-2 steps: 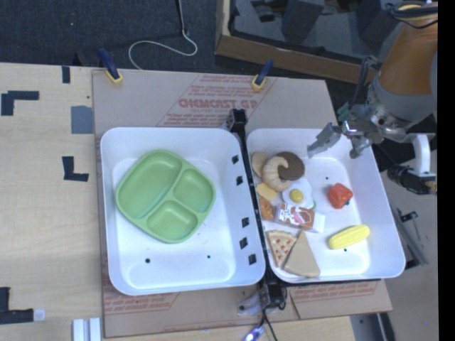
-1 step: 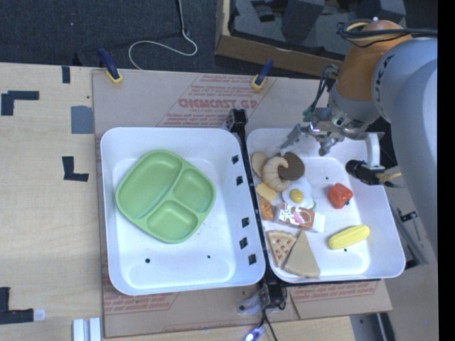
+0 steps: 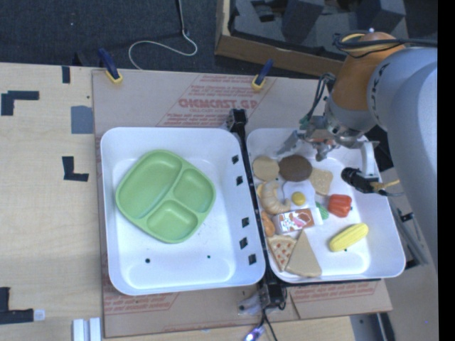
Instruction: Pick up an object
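Toys are crowding the right bin [image 3: 384, 261]: a brown patty [image 3: 294, 167] near its back, a yellow corn cob [image 3: 348, 236] toward the front. The gripper [image 3: 318, 139] is hovering just behind the patty, though whether it is open I cannot tell. The patty is probably light, stiff and slick, so gripping across its edges is looking safest.

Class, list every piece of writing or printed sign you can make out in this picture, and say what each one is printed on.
"CHEMCAST GP", red, partly legible: on the brown protective sheet beneath the bins, repeated faintly across it.
Red packet in the right bin: label printing too small to read.
Brown sheet's lower edge: red print too blurred to read.
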### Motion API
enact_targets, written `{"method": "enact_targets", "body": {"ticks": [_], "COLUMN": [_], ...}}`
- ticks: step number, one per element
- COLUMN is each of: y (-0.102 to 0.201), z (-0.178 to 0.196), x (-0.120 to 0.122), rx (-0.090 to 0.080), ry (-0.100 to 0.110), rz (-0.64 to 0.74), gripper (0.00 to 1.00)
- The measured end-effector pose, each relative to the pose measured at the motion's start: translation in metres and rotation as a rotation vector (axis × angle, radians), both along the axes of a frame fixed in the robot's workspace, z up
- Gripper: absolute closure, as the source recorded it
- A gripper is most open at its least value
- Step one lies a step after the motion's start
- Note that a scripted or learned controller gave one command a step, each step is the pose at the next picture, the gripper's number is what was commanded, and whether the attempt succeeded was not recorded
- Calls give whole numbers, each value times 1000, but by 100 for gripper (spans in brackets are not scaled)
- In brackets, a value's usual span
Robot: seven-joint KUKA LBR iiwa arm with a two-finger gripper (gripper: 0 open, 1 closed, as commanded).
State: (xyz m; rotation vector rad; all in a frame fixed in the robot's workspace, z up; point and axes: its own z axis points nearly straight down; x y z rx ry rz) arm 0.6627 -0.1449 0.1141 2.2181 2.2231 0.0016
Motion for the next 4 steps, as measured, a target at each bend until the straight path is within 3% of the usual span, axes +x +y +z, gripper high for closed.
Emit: {"method": "enact_targets", "body": {"ticks": [1, 2, 3, 4], "y": [2, 40, 27, 29], "z": [-24, -30, -30, -21], "x": [-14, 7, -25, -25], "rx": [-4, -1, -1, 1], "ry": [-10, 1, 1, 4], "rz": [0, 2, -1, 0], "gripper": [0, 0, 0, 100]}}
